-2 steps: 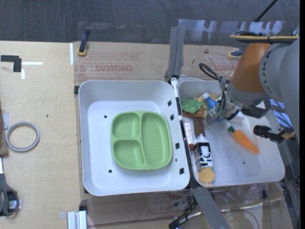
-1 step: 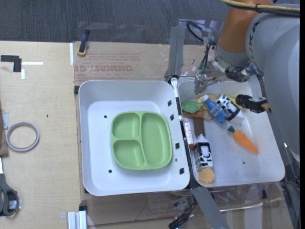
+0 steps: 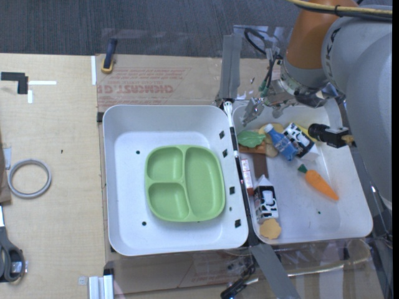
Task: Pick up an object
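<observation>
Gripper (image 3: 257, 108) hangs over the far left corner of the right bin (image 3: 349, 224); nothing can be seen held in it, and whether it is open or closed cannot be told.

Just below it lie a green leaf (image 3: 250, 138) and a blue bottle (image 3: 280, 141), close together, with an orange carrot (image 3: 321, 184) further right. A black-and-white pack (image 3: 267, 203) lies by the bin's left wall; its print is too small to read. A green divided plate (image 3: 186, 182) sits in the left bin (image 3: 118, 185). The cardboard (image 3: 149, 83) behind the bins bears red lettering, upside down and illegible.
</observation>
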{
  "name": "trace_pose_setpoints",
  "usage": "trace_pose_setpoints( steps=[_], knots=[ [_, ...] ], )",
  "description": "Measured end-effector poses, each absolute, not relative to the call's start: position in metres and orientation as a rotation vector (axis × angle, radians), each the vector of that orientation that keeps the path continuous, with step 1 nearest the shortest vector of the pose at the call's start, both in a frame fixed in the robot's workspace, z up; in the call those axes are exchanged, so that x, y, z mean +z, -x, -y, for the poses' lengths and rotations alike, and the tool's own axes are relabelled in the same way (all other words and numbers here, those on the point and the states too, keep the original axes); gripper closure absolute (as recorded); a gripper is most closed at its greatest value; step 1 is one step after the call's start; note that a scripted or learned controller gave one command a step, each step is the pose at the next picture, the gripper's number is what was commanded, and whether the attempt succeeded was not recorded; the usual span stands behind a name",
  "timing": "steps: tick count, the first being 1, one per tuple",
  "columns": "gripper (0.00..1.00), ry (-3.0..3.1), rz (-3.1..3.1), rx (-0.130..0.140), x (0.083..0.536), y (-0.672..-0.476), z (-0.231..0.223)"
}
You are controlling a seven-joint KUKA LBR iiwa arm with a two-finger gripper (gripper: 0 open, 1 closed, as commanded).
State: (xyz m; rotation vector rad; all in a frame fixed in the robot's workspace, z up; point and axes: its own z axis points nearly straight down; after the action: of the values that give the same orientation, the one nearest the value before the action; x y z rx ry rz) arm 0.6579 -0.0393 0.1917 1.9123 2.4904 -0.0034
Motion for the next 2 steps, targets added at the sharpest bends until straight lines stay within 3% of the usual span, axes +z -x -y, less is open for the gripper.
trace_pose_setpoints(
  steps=[1, 2],
  knots=[
    [0.00, -1.824, -2.558, -0.004, 0.152, -0.659, 0.110],
    [0.00, -1.695, -2.635, 0.000, 0.095, -0.635, 0.150]
  ],
)
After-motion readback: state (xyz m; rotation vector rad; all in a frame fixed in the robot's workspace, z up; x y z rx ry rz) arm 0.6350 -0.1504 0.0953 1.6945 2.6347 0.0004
